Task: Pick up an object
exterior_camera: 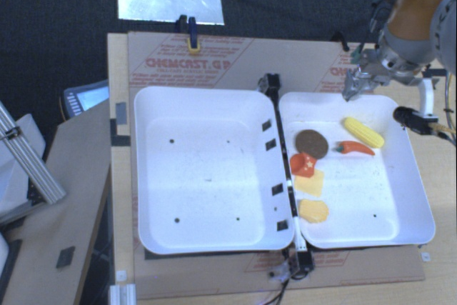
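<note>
Nearest the camera, in the right bin (414, 218), a small yellow piece (313, 211) is seen close to the divider, with a pale yellow cheese slice (310, 184) just beyond it, then a red piece (303, 164) and a brown round patty (312, 143). Farther right, a red chilli (355, 148) and a corn cob (363, 132) are laid near each other.

The pincer (355, 87) is held over the far rim of that bin, above and well apart from every item; whether its tips are spread or pressed together cannot be told (they are too small and blurred).

A miss is judged likely if the corn is chosen: it is rounded and could roll off a closing grip. The clustered pieces by the divider could be nudged together, or the bin wall struck.

The corn's long axis is run from far-left to near-right; the chilli is pointed roughly left to right, its stem end leftward.
</note>
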### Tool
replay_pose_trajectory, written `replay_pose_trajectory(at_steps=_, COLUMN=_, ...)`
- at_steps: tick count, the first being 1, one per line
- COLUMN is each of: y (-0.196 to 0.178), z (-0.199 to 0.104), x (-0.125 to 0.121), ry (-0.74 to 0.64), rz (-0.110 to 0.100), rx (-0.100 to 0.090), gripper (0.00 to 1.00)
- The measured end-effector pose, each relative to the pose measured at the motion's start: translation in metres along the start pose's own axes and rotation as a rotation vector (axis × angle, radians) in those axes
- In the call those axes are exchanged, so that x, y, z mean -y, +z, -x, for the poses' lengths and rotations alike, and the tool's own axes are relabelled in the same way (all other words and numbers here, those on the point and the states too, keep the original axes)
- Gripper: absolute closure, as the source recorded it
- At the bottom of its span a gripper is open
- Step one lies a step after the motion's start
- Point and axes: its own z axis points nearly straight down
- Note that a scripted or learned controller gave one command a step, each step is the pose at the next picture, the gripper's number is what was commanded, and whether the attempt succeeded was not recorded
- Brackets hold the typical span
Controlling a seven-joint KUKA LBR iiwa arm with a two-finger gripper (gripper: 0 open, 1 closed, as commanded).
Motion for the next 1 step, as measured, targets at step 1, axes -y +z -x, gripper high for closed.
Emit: replay_pose_trajectory(at_steps=1, y=-0.0067, z=-0.0014, x=-0.0002, ry=-0.002, rz=0.000, rx=-0.001, gripper=1.00)
